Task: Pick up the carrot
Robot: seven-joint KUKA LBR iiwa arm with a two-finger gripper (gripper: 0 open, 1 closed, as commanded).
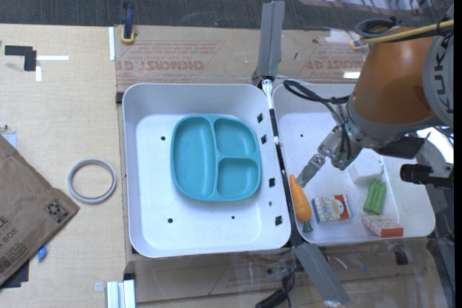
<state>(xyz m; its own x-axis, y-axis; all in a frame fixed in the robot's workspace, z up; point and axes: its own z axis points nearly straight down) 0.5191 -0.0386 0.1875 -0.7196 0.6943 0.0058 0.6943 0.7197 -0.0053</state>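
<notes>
The orange carrot (300, 201) with a green stub lies in the right bin (310, 119), tight against its left wall near the front. My gripper (325, 165) hangs just above and to the right of the carrot, tilted down-left. It is open with nothing between its fingers. The lower fingertip (309, 173) is a short way from the carrot's top end, not touching it.
In the right bin, a small printed carton (331, 208) sits beside the carrot, with a green item (375, 196), a white-and-orange box (382, 227) and a white block (365, 171) further right. The left bin (144, 177) holds a teal divided plate (216, 157). A tape ring (92, 179) lies on the bench.
</notes>
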